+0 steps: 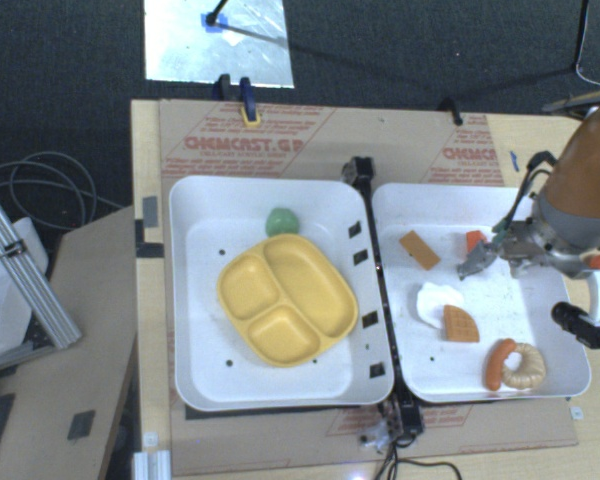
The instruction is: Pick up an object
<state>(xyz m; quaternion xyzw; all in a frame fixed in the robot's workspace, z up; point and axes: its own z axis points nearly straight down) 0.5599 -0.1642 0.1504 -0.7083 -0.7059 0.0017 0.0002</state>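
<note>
My gripper (pixel 480 259) hangs over the right bin (pixel 555 388), near its back, coming in from the right under the grey and orange arm (pixel 585 183). A small red-orange piece (pixel 474 238) lies right beside the gripper tip, touching or nearly touching it. To its left rests a tan rectangular piece (pixel 418 249). Nearer the front lie a white lump (pixel 433 299) with a waffle wedge (pixel 460 324) against it, then a sausage (pixel 496 365) and a beige ring (pixel 527 365) side by side.
The left bin (pixel 195 298) holds a yellow divided plate (pixel 285 299) with a green ball (pixel 282 221) behind it. A black divider with clips (pixel 372 298) runs between the bins. A black part (pixel 583 324) of the arm juts over the right bin's right edge.
</note>
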